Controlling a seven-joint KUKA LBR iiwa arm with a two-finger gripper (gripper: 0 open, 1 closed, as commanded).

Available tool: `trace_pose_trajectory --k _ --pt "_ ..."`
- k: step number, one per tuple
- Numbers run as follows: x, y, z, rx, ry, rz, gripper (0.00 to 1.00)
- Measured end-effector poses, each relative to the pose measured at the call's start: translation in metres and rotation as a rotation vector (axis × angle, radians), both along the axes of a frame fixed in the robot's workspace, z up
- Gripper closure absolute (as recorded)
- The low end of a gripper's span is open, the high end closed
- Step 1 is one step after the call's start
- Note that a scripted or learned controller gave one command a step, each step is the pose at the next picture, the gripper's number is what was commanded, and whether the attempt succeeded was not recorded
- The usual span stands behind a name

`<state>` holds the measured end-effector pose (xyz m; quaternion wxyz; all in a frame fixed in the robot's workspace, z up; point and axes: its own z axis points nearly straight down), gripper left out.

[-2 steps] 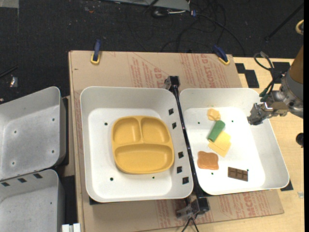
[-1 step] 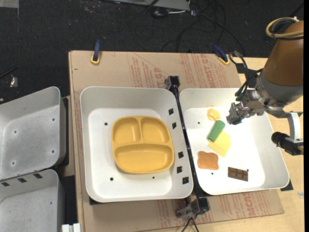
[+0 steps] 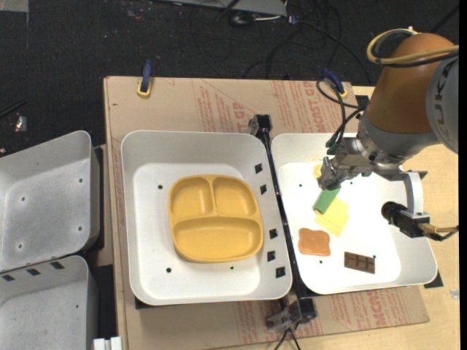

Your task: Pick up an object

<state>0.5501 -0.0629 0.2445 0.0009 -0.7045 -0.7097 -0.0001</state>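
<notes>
Green block in right bin, overlapping yellow sponge. Gripper low over block's upper end; we judge step as grasp approach. Whether block is caught, we cannot tell. Toast and chocolate nearby; yellow tray in left bin. Next, we judge: secure block, lift straight, avoid dragging sponge.

The arm is cut off by the right edge. Its wrist hides the far end of the green block and most of a small yellow piece beside it. The jaws' state cannot be made out. Two grey lids run off the left edge.
</notes>
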Motion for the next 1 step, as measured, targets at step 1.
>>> trace_pose_trajectory --k 1 --pt "0.0091 0.0556 0.0066 0.0 -0.002 0.001 1.0"
